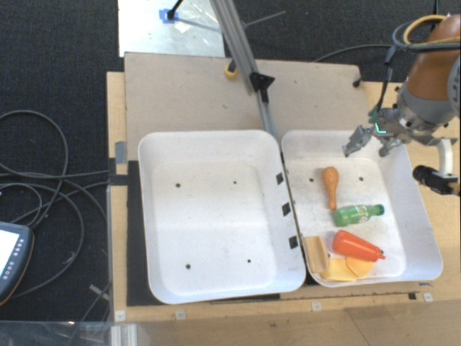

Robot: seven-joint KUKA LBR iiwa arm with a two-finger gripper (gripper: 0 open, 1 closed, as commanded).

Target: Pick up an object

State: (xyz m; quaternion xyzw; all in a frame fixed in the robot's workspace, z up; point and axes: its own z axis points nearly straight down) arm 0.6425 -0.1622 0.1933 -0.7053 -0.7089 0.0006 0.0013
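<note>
Tabletop (187,92): tan board carrying two shallow white bins side by side.
Left bin (155,265): fills the left half of the board.
Right bin (410,215): holds every loose object, all toward its near end.
Nearest objects: a yellow piece (349,269) and a tan block (315,254) at the near rim, with an orange cone (356,246) lying on its side just behind them.
Green bottle (358,213): on its side at mid-bin, just beyond the cone.
Orange pin (330,184): farther back, left of the bottle.
Hand (372,144): over the far end of the right bin, two fingers spread apart, gripping nothing. All objects lie nearer than it; the pin is closest, apart from the fingers.
</note>
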